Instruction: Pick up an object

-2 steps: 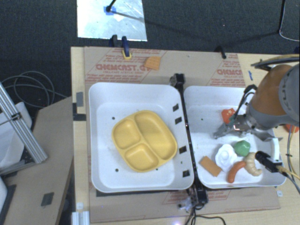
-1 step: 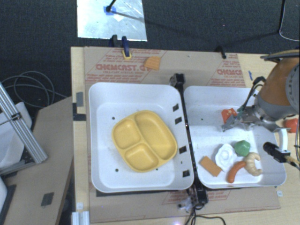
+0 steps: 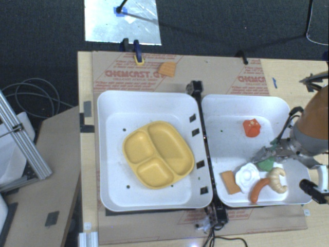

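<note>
A pale wooden tabletop fills the middle of the frame, with printed cardboard sheets laid over it. Dark carpet floor surrounds it. A shiny metal plate lies at upper centre, cables coil at left, and an aluminium frame rail crosses the lower left

Pale wooden bench under a printed cardboard sheet. On the cardboard, two shallow white bins side by side: left bin at nine o'clock, right bin at three. Small tan block at twelve o'clock.
</note>
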`<control>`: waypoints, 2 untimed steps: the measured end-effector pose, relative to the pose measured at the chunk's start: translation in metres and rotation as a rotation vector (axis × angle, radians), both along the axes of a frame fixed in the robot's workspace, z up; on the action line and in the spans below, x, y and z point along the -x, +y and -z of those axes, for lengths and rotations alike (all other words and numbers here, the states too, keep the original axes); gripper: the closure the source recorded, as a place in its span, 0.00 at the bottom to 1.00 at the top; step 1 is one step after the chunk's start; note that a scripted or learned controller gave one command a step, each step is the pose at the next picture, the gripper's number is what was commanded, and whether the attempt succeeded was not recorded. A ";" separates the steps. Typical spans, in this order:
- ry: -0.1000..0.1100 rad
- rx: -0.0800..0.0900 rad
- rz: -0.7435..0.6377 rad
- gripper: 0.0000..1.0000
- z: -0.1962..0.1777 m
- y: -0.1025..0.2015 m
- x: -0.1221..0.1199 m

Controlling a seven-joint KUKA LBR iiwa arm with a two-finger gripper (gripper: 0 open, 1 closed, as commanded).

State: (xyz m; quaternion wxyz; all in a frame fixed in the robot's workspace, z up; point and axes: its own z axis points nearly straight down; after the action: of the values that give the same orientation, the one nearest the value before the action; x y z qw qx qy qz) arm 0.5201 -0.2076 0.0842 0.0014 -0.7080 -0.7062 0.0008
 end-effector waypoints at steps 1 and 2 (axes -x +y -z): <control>-0.008 0.002 -0.004 1.00 -0.011 0.001 -0.004; -0.008 0.002 -0.012 1.00 0.000 0.036 -0.052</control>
State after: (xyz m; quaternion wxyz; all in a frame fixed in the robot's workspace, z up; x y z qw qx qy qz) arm 0.5723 -0.1716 0.0845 -0.0020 -0.7038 -0.7104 -0.0014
